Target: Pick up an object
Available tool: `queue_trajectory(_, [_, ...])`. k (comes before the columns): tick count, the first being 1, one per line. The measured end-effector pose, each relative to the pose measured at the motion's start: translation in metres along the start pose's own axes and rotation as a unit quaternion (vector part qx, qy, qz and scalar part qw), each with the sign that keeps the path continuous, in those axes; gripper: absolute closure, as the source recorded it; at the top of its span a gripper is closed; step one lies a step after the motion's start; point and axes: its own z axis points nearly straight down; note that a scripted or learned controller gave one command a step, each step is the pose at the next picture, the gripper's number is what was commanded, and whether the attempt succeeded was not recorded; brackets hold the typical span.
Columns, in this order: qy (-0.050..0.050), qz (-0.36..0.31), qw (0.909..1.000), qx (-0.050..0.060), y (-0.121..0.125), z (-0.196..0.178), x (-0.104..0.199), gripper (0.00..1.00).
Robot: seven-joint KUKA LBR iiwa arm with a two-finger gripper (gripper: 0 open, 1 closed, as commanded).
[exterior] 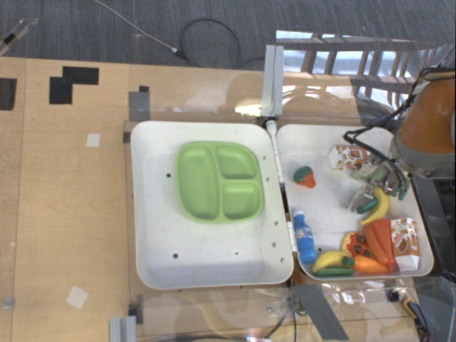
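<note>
No label reads clearly on the blue bottle [304, 237]; the hand [365, 201] hangs nearby, its spread unclear.

Yellow banana [378, 206] — curved, at right bin's [324, 137] right side.

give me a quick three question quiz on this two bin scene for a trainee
1. True or false: the green three-compartment plastic plate lies in the left white bin.
2. Which thing lies nearest the divider between the bins? A) the blue plastic bottle B) the small red toy strawberry with a green top C) the white and red printed carton
3. Fill in: the two-finger gripper hangs over the ____ white bin, close to a yellow toy banana.

Key
1. True.
2. A: the bottle lies along the right bin's left wall, beside the divider.
3. Right.
</note>
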Motion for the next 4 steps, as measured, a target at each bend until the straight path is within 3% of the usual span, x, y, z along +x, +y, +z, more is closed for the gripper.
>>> queue_trajectory(1, [-0.001, -0.010, 1.0000, 0.000, 0.043, -0.001, 0.017, 0.00])
queue_trajectory(2, [0.000, 0.011, 0.9999, 0.000, 0.109, 0.001, -0.006, 0.00])
queue_trajectory(3, [0.000, 0.029, 0.9996, 0.002, 0.002, 0.000, 0.009, 0.00])
queue_trajectory(4, [-0.010, 0.025, 0.9996, 0.000, 0.006, -0.016, 0.004, 1.00])
